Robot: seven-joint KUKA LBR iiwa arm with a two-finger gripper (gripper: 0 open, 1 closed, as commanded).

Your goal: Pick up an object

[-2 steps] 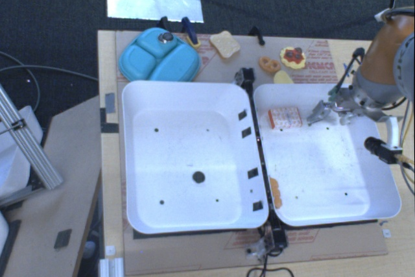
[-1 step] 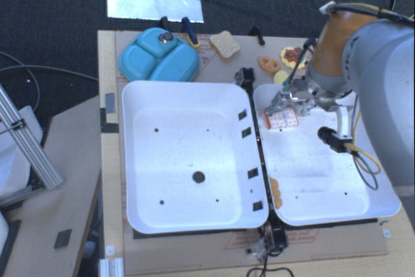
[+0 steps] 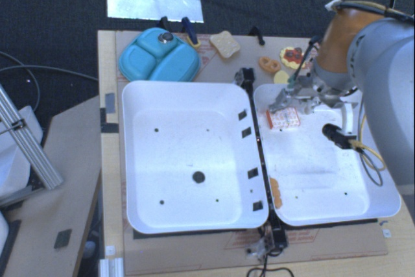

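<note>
The arm [image 3: 379, 55] is cut off by the right edge and covers the far right corner of the right bin [image 3: 324, 204]. The gripper [image 3: 295, 97] is too blurred to make out clearly. The yellow piece [image 3: 281, 77] behind it is partly hidden. A brown item [image 3: 275, 192] lies half tucked under the bin divider [image 3: 256, 139]
</note>
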